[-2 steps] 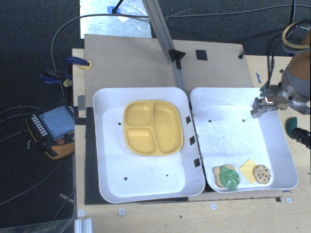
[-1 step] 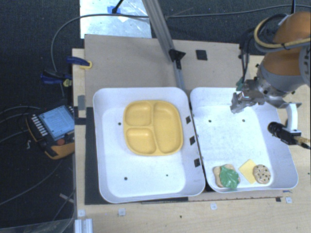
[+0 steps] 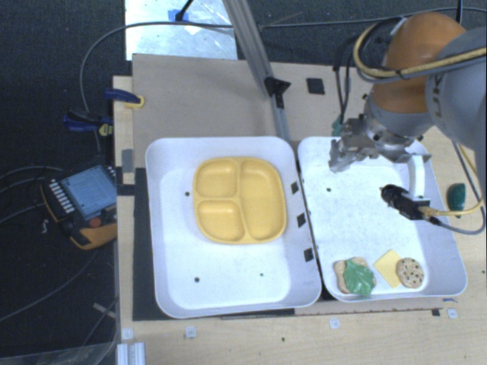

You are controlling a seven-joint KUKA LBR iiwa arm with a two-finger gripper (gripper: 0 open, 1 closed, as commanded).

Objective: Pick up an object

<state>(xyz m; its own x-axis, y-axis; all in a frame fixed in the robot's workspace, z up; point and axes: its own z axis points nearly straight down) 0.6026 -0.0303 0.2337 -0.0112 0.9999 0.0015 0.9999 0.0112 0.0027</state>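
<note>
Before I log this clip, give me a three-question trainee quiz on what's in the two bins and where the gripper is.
1. True or false: the yellow divided plate lies in the right bin.
2. Which item sits nearest the right bin's front right corner? A) green leafy piece B) yellow cheese slice C) round cookie
3. Fill in: the gripper hangs over the ___ bin, near its back edge.

Key:
1. False; it lies in the left bin.
2. C.
3. right; it is well away from the three food items along the front edge.
</note>
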